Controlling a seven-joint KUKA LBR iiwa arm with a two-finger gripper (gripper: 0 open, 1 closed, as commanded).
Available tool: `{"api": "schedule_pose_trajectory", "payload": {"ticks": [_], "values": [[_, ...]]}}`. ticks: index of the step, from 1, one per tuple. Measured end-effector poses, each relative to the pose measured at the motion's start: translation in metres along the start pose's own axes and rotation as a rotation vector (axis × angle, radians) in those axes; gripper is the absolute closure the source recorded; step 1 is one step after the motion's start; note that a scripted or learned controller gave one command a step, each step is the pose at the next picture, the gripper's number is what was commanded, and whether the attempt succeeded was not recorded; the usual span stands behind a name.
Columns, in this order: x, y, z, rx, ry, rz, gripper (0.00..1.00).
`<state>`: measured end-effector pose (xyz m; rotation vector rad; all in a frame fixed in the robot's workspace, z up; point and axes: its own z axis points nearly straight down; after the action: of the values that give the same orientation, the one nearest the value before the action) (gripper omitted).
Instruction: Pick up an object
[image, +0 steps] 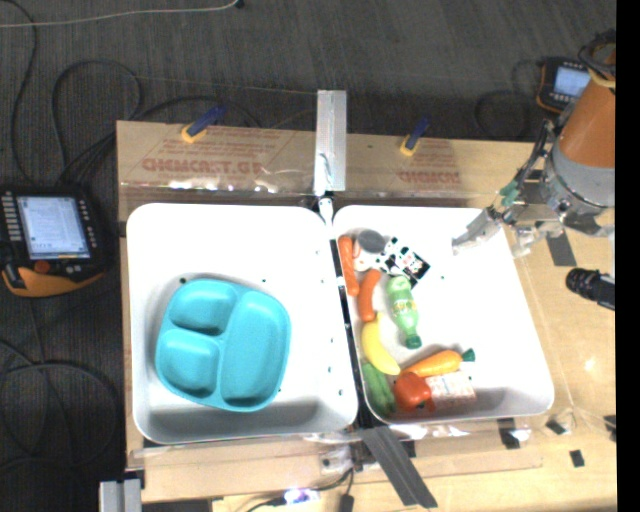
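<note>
1. Dark carpet with loose cables surrounds a wooden desk (590, 330), and a teach pendant (47, 232) lies on the floor off the desk's left edge.
2. Two white bins sit side by side on the desk. The left bin (150, 225) holds a turquoise divided plate (222, 343).
3. The right bin (500, 330) holds the candidate objects, crowded along its left wall and front edge: a banana (378, 346), a green bottle (403, 310), a carrot (437, 362), a black-and-white toy (405, 262) and other play food.
4. The end effector (468, 237) hangs near the right bin's back right corner, well apart from the pile; how wide it stands I cannot tell, and nothing shows between its tips.
5. In my judgement the task is barely begun: no object is lifted, and everything rests in the bin.
6. What is left is the whole pick: travel towards the pile, descend, close on one item and raise it.
</note>
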<state>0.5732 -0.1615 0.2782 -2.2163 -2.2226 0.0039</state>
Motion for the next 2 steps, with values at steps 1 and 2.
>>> {"api": "schedule_pose_trajectory", "payload": {"ticks": [1,2], "values": [[0.074,-0.024,0.072,0.002,0.001,-0.026,0.0],[0.059,-0.019,0.187,-0.007,-0.001,-0.006,0.0]]}}
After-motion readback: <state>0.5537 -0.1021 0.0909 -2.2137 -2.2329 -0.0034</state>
